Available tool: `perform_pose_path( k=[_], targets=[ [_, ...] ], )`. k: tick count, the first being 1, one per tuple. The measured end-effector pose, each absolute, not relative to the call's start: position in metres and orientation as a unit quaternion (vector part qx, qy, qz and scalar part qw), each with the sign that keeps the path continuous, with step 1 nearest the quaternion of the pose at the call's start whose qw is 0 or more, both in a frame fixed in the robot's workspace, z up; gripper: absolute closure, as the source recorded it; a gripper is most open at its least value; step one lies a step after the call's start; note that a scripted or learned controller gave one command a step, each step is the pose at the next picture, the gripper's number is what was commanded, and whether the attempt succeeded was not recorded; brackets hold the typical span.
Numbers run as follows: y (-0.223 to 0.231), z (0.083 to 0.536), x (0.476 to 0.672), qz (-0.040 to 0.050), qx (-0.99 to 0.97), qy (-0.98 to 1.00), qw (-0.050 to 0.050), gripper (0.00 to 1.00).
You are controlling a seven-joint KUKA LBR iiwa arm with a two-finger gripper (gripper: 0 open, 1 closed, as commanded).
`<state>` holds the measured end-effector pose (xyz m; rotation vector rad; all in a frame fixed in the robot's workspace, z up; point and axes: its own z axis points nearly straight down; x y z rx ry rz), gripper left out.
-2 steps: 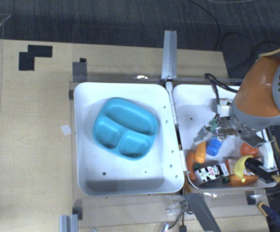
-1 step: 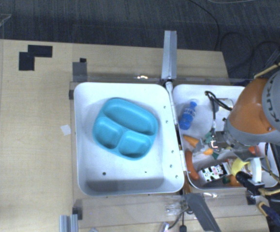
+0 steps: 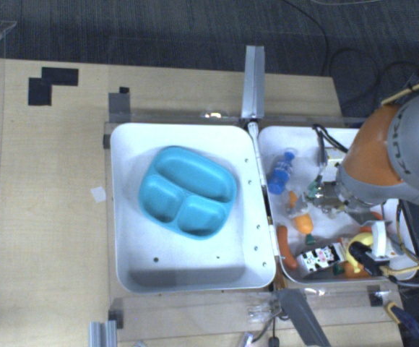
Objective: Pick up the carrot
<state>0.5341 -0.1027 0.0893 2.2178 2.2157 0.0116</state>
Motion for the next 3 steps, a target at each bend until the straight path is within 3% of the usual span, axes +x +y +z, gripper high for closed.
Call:
perform_pose_path(
  k=[1, 2, 3],
  targets=[
    [-0.101, 0.102, 0.537, 0.0066, 0.704, 0.710, 0.007, 1.00],
    [-0.032, 0.207, 0.521, 0.0019, 0.754, 0.657, 0.002, 1.00],
    [-0.060, 0.267, 0.547, 0.0015, 0.722, 0.692, 0.002, 1.00]
  ],
)
